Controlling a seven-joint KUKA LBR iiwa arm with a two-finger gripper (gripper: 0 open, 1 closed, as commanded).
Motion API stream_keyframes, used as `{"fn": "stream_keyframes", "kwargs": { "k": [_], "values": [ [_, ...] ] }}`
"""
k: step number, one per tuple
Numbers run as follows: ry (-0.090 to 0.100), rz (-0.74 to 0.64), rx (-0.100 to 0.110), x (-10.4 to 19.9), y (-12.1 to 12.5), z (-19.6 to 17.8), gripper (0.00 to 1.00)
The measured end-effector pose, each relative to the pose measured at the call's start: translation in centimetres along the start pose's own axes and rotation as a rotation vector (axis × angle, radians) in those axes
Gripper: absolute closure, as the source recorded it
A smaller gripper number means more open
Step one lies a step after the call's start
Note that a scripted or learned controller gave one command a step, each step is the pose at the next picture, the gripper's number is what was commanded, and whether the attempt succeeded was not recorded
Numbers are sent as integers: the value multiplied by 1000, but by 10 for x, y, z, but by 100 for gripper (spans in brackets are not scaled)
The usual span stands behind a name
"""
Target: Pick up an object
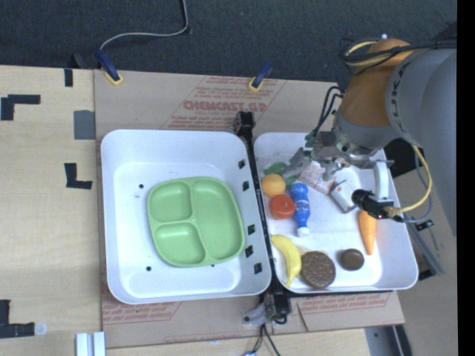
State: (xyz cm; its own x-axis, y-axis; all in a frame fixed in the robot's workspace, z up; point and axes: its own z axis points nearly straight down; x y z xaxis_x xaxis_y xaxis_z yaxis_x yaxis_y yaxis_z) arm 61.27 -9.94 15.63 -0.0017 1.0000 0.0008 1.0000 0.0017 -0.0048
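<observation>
My gripper (315, 170) hangs low over the back of the right bin (401, 269), open, its two fingers spread apart. A pale pinkish item (312, 176) lies beneath the gap, and I cannot tell whether the fingers touch it. Just left of the gripper sit an orange fruit (273, 185), a red tomato (282, 206) and a blue bottle (300, 208). To its right, an orange carrot (367, 232) lies by the wall. Near the front are a banana (288, 256), a brown cookie (318, 269) and a small brown piece (351, 259).
The left bin (122, 162) holds a green divided plate (196, 221). A small white and red item (339, 196) lies right of the bottle. A divider with black clips (252, 199) separates the bins. The arm's bulk (401, 95) overhangs the right bin's back corner.
</observation>
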Motion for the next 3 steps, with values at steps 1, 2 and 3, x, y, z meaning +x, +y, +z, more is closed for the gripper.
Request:
{"fn": "stream_keyframes", "kwargs": {
  "k": [1,2,3],
  "values": [
    [-1,1,-5,2,2,44,0],
    [-1,2,-5,5,6,70,0],
    [-3,1,-7,4,7,61,100]
  ]
}}
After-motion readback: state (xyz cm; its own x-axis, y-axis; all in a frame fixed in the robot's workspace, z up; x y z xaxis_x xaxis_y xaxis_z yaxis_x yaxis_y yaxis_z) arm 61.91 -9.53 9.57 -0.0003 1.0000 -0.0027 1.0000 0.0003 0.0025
